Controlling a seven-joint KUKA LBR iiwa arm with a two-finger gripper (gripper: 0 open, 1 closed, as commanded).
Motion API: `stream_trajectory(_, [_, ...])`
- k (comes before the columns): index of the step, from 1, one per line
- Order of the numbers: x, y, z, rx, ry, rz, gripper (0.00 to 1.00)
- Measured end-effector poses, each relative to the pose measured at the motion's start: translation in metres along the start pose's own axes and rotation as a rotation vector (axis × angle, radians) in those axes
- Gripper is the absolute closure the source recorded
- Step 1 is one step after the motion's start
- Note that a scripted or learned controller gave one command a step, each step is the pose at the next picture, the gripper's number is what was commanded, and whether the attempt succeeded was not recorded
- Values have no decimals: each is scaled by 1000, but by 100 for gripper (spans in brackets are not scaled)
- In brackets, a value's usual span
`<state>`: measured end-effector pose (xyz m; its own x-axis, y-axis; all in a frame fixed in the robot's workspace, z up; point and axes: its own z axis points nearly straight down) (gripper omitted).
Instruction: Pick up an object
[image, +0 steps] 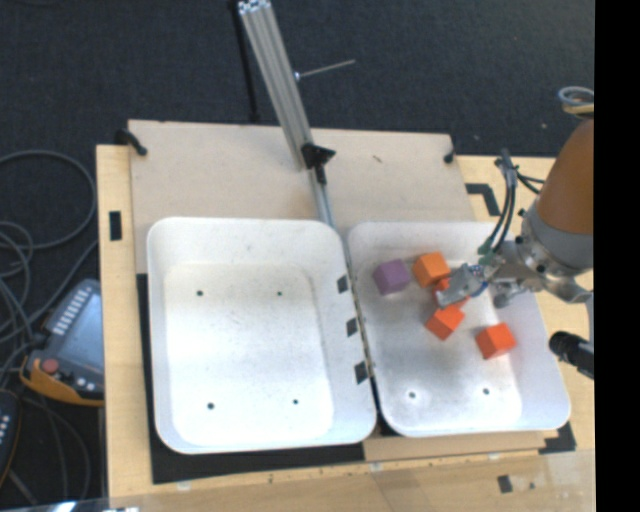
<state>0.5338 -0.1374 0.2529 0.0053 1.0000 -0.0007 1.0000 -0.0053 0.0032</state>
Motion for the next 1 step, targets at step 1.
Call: stream_trajectory(1, [-32, -19, 142, 10, 0, -3, 0])
